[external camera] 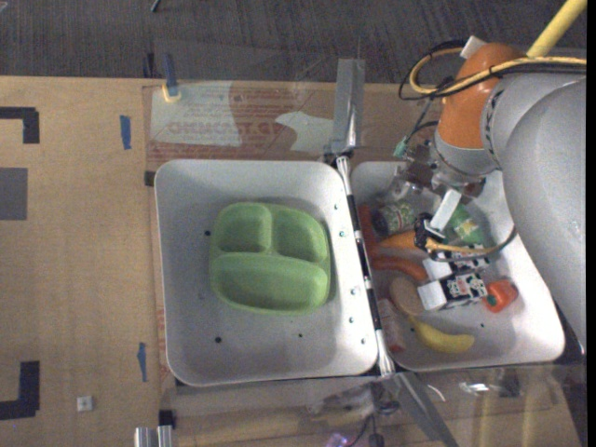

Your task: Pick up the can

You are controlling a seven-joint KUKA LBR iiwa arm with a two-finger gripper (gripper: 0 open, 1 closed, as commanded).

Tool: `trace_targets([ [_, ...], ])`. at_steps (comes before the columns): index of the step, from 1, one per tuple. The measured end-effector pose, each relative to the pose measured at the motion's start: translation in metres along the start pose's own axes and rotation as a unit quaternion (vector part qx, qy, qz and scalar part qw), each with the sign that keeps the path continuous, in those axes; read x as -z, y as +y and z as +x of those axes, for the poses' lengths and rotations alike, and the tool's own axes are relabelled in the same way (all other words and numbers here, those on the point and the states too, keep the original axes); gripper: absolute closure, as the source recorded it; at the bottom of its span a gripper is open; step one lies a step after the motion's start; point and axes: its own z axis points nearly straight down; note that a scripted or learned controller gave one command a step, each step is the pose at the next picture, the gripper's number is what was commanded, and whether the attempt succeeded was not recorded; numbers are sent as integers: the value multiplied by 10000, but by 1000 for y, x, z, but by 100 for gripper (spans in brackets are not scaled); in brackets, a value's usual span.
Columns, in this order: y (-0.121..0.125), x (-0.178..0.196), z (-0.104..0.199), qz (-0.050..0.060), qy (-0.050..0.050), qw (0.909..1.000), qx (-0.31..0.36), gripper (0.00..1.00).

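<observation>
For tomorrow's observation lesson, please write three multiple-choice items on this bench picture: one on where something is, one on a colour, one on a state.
1. Where does the divided tray lie?
A. in the left bin
B. in the right bin
C. on the cardboard

2. What colour is the divided tray?
A. red
B. green
C. blue

3. How does the can lie?
A. hanging above the bin
B. standing on the tray
C. resting in the right bin among other things

Key:
1 A: the divided tray sits in the middle of the left bin.
2 B: it is pale green all over.
3 C: the can lies low in the right bin, near the banana, with the gripper just above it.
</observation>
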Motion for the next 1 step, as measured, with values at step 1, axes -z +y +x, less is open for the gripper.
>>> trace_targets([
  [1,-23,98,4,-14,-6,9997,232,0],
])
